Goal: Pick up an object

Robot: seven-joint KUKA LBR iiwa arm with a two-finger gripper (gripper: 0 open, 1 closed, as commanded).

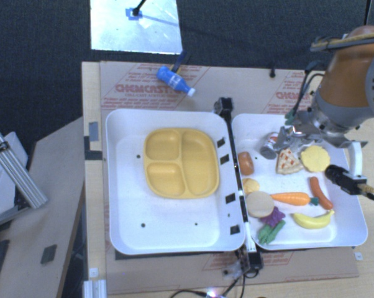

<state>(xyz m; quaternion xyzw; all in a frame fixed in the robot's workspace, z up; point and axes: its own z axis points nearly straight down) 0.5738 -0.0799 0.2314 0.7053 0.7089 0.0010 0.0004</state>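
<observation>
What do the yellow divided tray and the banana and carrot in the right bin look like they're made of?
Yellow divided tray: probably molded plastic, matte, uniform color with soft rounded compartment edges. Banana and carrot: likely toy plastic, smooth, flat saturated color, no natural texture, though they could be rubber or foam at this resolution.

Yellow tray [181,164] in a white bin [122,228]; orange carrot [291,198], yellow banana [312,220], blue bottle [174,80].

A robotics lab: taped cardboard bench [143,82], aluminium framing [13,166], calibration plate [134,17], loose cables [193,292].
</observation>
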